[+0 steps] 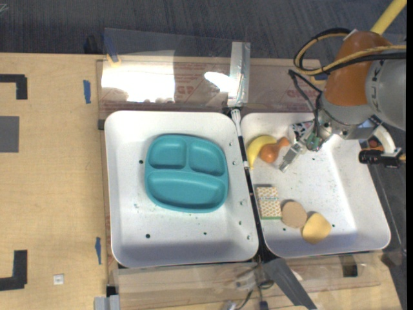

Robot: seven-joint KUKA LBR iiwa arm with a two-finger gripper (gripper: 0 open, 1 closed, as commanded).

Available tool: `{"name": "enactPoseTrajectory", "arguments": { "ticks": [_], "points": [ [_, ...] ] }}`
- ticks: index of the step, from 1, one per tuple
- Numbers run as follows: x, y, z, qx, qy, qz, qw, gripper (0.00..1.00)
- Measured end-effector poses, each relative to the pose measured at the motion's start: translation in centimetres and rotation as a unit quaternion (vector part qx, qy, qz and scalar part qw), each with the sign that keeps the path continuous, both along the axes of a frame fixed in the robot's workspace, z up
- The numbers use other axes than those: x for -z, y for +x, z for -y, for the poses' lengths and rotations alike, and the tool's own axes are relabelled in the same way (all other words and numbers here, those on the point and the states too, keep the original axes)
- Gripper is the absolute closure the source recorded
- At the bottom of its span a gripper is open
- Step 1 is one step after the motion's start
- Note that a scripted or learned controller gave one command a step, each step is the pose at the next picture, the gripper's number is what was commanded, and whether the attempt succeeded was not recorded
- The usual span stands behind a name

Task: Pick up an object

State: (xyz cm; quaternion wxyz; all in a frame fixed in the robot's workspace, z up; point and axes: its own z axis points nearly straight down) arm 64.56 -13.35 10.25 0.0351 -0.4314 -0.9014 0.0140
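My gripper (286, 159) hangs low in the right bin (345, 189), near its back left corner, at the end of the grey arm with the orange band (352, 76). Just left of its tip lies a small orange fruit (270, 152), touching or almost touching it. A yellow banana-shaped toy (257, 146) curls behind the orange fruit against the bin's left wall. Nothing can be made out held in the gripper.
At the front of the right bin lie a patterned square pad (267, 201), a tan round piece (293, 214) and a yellow lemon-like piece (317, 228). The left bin (122, 173) holds a teal divided plate (187, 173). A clear panel (174, 76) stands behind it.
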Motion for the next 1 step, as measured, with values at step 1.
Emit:
{"name": "enactPoseTrajectory", "arguments": {
  "ticks": [1],
  "points": [
    [-3.93, -1.07, 5.45, 0.12, -0.0074, 0.038, 0.992, 0.0]
  ]
}}
